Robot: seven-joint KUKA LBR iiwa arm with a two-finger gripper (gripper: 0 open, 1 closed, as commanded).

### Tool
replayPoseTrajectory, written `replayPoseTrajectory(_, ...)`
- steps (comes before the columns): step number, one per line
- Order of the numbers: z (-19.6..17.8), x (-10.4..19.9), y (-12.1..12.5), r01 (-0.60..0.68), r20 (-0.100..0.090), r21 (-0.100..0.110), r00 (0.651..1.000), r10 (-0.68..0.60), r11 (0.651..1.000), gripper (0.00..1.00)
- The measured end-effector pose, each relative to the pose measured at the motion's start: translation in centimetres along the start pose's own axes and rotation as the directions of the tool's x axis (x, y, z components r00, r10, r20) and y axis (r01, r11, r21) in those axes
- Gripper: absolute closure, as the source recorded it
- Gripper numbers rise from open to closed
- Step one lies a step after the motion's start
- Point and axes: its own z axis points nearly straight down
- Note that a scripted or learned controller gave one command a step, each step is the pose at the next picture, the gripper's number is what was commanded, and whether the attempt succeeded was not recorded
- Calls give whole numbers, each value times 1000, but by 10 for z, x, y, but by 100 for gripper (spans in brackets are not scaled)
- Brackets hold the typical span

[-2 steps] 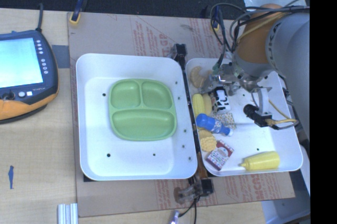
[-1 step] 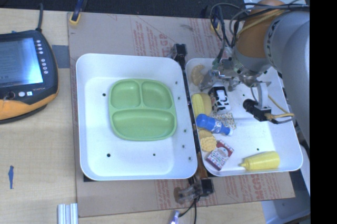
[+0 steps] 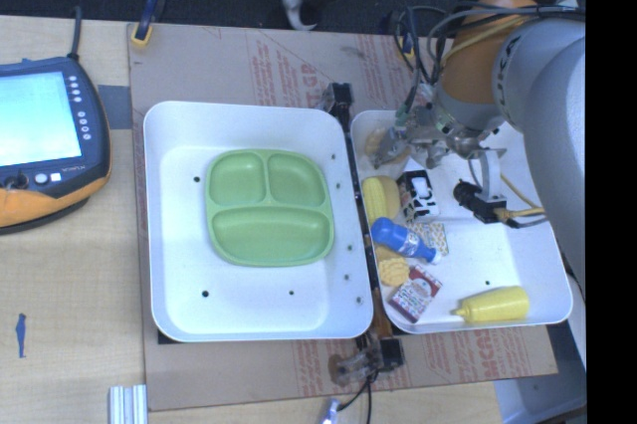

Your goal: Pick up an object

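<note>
Camera view: gripper [image 3: 430, 145] low over far end of right bin [image 3: 537, 273], w/ arm above it. Can't tell jaw state or if anything's held. Candidates nearer than gripper: black-white toy [image 3: 418, 194], yellow banana [image 3: 376, 200], blue bottle [image 3: 402, 239], mustard bottle [image 3: 495, 305]. Step: prob approach/descent. Next: centre over one item, close.

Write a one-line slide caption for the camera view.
Robot arm's gripper poised over the right bin of small items, beside a left bin holding a green divided plate.
</note>
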Motion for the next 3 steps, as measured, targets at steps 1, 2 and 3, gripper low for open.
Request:
replayPoseTrajectory(1,0,1,-56,0,2,-2,1000,0,1000,0)
replayPoseTrajectory(2,-11,0,-56,3,4,-1,1000,-3,1000,100)
replayPoseTrajectory(3,-100,69,-65,0,0,-4,1000,0,1000,100)
